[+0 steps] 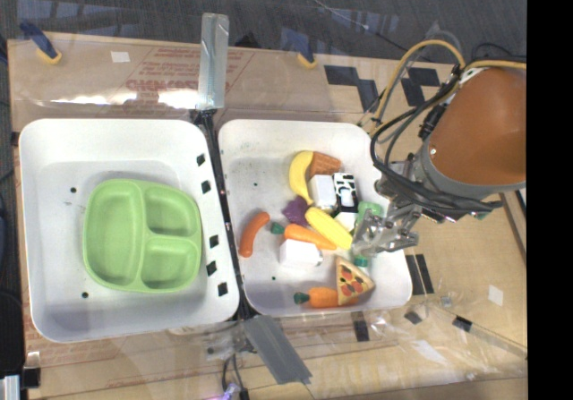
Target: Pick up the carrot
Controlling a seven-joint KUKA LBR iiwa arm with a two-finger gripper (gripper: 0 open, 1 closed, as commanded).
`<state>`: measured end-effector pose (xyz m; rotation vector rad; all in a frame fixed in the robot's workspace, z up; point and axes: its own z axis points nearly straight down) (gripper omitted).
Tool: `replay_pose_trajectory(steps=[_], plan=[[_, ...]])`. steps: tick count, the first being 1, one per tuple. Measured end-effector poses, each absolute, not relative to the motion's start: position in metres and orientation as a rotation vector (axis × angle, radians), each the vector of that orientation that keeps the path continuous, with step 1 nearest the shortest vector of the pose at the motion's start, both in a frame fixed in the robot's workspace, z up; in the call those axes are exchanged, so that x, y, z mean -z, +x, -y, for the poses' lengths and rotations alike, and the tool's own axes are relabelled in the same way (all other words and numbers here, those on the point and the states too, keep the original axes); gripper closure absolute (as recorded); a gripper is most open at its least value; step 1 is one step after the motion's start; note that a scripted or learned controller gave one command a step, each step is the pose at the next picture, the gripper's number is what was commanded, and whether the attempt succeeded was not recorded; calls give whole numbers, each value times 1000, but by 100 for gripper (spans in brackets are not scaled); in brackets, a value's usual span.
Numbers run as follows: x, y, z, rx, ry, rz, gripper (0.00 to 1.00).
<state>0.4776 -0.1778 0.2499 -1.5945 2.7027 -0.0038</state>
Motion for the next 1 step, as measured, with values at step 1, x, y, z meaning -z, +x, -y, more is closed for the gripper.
replay_pose_trajectory(steps=[1], plan=[[-264, 478, 211, 4, -1616, -2691, 100]])
